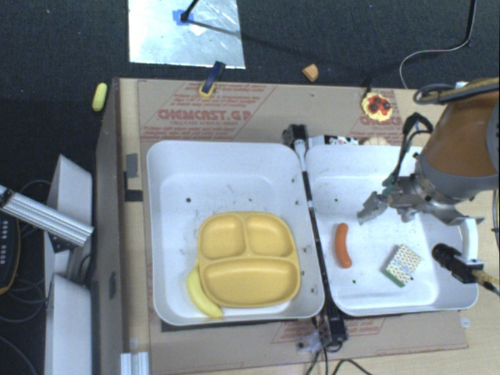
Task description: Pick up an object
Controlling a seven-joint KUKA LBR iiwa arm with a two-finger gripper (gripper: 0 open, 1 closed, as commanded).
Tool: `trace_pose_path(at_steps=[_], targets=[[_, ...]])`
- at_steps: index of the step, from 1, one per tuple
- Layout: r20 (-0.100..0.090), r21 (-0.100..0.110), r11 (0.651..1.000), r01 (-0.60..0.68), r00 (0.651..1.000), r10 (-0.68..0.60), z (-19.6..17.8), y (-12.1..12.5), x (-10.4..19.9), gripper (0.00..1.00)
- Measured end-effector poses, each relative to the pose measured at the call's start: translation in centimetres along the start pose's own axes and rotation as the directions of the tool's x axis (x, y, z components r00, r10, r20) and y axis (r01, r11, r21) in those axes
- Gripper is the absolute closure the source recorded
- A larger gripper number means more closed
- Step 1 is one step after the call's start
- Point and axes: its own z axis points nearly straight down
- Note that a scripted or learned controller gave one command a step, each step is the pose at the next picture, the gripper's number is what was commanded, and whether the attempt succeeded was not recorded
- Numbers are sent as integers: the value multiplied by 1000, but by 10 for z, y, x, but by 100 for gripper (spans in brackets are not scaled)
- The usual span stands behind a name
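My gripper point(387, 212) hangs over the upper middle of the right bin point(344, 166), its fingers spread open with nothing between them. An orange-red sausage point(342, 245) lies on the bin floor, below and to the left of the gripper. A small block with a green and white checked pattern point(401, 264) lies below the gripper, toward the bin's front right. In the left bin point(168, 209) sits a yellow divided plate point(248, 258), and a yellow banana point(201, 295) is tucked against its lower left edge.
A ridge point(308, 209) divides the two bins. Outside the bins, a small toy pizza point(377, 105) rests on the cardboard at the back right. A yellow piece point(99, 96), an orange bit point(311, 72) and a blue and yellow tool point(211, 79) lie behind the bins.
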Motion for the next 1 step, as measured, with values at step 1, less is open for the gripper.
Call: trace_pose_path(at_steps=[1], targets=[[0, -2, 1000, -1, 1000, 1, 104, -2, 17, 0]])
